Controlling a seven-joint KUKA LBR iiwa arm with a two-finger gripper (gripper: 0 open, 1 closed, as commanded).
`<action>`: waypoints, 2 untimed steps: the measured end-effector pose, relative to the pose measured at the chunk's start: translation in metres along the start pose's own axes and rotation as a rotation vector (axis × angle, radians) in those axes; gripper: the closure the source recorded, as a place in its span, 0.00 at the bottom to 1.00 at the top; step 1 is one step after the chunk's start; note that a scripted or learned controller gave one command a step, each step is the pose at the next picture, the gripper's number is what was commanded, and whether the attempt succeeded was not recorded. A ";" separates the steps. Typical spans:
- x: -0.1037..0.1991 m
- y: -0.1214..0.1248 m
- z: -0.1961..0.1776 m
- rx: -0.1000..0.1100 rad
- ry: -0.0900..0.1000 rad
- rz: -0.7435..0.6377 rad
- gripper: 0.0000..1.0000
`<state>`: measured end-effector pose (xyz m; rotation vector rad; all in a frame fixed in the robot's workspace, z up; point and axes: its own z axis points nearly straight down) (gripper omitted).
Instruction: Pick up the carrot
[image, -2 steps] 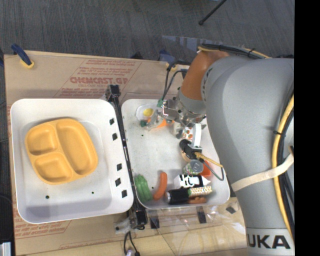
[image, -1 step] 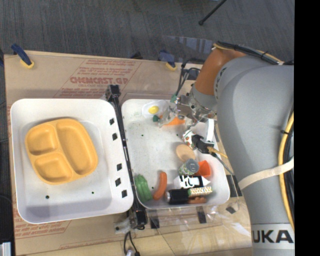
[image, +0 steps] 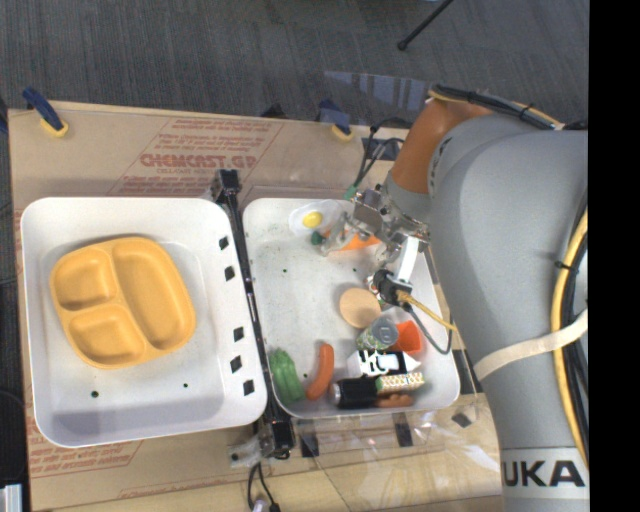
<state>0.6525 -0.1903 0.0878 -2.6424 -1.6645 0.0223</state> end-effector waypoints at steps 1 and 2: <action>-0.014 -0.064 -0.002 -0.016 0.002 0.085 0.00; -0.004 -0.155 0.001 -0.013 0.002 -0.039 0.00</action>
